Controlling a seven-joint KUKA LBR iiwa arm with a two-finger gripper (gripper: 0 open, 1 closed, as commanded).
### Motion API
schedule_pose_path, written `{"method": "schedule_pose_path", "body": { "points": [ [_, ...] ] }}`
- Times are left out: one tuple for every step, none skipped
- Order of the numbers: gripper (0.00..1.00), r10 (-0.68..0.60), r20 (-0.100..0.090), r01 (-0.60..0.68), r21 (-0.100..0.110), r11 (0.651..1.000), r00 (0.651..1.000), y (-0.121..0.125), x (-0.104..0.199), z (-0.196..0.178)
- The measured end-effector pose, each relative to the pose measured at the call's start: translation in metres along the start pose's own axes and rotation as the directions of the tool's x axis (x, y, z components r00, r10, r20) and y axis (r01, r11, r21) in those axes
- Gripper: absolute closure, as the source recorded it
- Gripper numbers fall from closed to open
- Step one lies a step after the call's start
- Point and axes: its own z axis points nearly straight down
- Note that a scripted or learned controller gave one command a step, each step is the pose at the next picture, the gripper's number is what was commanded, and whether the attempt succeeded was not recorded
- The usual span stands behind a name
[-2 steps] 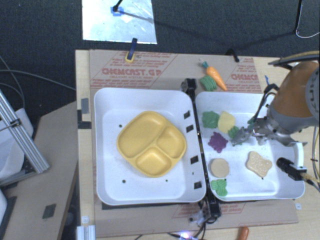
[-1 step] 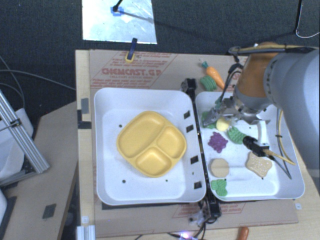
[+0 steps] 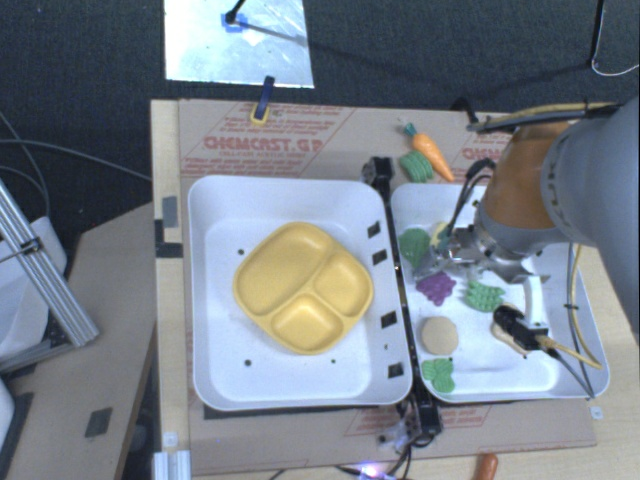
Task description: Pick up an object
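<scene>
Your worktop (image 3: 163, 148) carries a brown cardboard sheet (image 3: 300, 138) with red print. Two white bins sit on it side by side. Dark carpet (image 3: 80, 48) surrounds it, with a shiny silver sheet (image 3: 235, 28) lying beyond the far edge.

The left bin (image 3: 215, 208) holds a yellow divided plate (image 3: 303, 286). In the right bin (image 3: 570, 368) you have a purple toy (image 3: 436, 288), a beige round piece (image 3: 438, 335) and a green toy (image 3: 412, 242). The tool (image 3: 443, 256) sits low between the green toy and the purple one.

You cannot tell whether it is wide or narrow, because the wrist covers it. The arm (image 3: 560, 188) is cut off at the right and hides that bin's far corner.
</scene>
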Motion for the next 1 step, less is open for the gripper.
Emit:
{"method": "schedule_pose_path", "body": {
  "points": [
    [1.00,-0.002,0.000,0.002,-0.010,1.000,1.000,0.0046,0.0001,-0.0136]
  ]
}}
